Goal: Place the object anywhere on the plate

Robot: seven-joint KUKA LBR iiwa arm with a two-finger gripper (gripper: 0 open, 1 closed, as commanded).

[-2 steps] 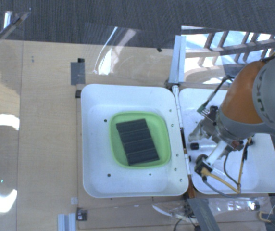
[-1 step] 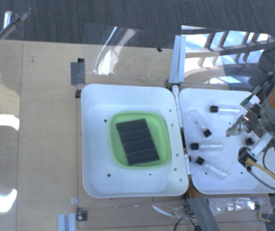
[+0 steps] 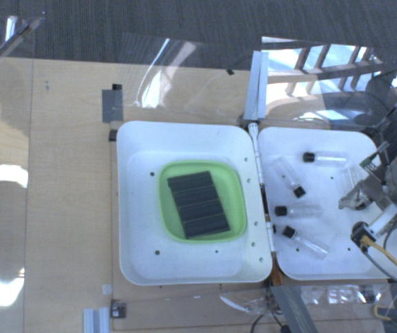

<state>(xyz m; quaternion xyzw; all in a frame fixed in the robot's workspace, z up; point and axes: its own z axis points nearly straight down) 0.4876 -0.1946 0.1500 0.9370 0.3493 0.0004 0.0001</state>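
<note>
From above, the green plate sits in the middle of the left bin with a dark ribbed block lying on it, while four clear vials with black caps lie scattered across the left half of the right bin, none of them on the plate. The gripper hangs low over the right bin's right edge, apart from the vials; I cannot tell how it is set, but nothing shows in its grasp. The step in hand looks like the pick itself, so the next move calls for travelling left to a vial, perhaps the one nearest the bin's front edge, and closing on its slim, roll-prone body before crossing to the plate.
</note>
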